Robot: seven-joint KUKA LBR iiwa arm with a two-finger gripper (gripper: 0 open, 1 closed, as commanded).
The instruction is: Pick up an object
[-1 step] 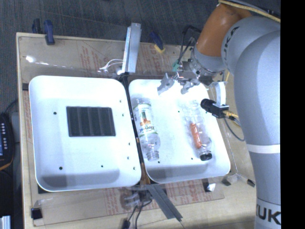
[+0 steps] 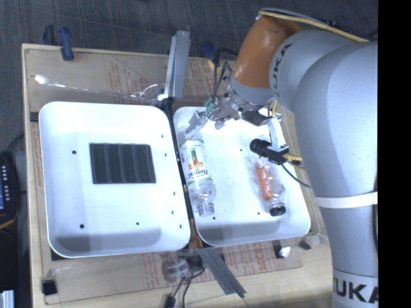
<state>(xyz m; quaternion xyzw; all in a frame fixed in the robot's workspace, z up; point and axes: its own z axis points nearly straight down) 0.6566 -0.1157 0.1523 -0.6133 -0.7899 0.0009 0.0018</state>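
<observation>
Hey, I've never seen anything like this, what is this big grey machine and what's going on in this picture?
The big grey and orange shape is a robot arm, reaching in from the right. One camera fixed above the bench looks down at a slant. On the wooden bench sit two shallow white bins. The left bin has a dark ribbed panel on its floor. The right bin holds two plastic bottles lying down: a clear one with a white label along the left wall, and a smaller one with orange contents on the right. The arm's gripper sits over the bin's top left corner; nothing is visibly held.
</observation>
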